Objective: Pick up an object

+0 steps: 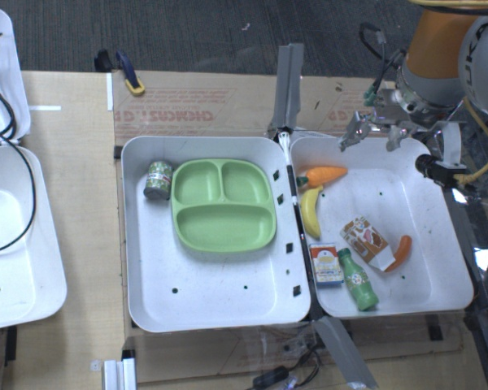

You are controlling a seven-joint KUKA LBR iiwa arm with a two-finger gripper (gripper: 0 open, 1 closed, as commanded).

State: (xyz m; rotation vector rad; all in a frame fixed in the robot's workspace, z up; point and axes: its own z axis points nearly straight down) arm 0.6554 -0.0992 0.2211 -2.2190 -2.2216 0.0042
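On the worktop (81, 218) we count two white bins side by side. Left bin (146, 299): one green divided plate (224, 204), and one small can (158, 179) just beside its left edge. Right bin (427, 291): carrot (325, 174) at the upper left, banana (310, 211) just below it, a small carton (368, 243) with a sausage (399, 252) beside it, a blue-and-white box (326, 265) and a green bottle (357, 279) near the front wall. The gripper (372, 132) hangs over the right bin's far rim, above the carrot, its fingers (350, 137) spread apart with nothing between them.
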